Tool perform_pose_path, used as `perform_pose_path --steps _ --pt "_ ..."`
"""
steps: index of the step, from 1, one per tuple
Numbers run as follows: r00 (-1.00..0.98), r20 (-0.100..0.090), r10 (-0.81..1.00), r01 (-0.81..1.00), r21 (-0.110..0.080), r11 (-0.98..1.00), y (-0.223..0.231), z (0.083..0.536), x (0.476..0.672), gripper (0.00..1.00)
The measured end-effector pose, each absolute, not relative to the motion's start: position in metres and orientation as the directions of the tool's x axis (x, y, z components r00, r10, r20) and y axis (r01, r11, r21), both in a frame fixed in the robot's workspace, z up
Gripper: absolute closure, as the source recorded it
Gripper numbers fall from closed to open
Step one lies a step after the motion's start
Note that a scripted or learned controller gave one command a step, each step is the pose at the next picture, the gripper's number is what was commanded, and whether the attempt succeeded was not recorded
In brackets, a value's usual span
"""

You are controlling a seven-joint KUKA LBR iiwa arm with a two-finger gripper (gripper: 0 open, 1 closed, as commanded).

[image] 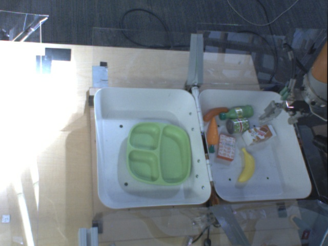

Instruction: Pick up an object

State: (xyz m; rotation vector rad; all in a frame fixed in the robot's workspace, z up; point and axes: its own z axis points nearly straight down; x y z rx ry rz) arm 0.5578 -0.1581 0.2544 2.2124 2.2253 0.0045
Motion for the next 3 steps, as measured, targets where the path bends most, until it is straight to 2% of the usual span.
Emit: perform_pose_path --steps 1,2,3 --pt "-0.024 -0.002 1.0 1.0 0.01 0.024 -0.151 0.108 0.562 0.0" --pt "0.036 -0.001 0.999 0.999 0.015 -0.036 -0.14 0.09 0.52 0.0" --pt "0.143 -0.001 0.99 0.99 0.019 -0.143 -0.129 0.09 0.503 0.0"
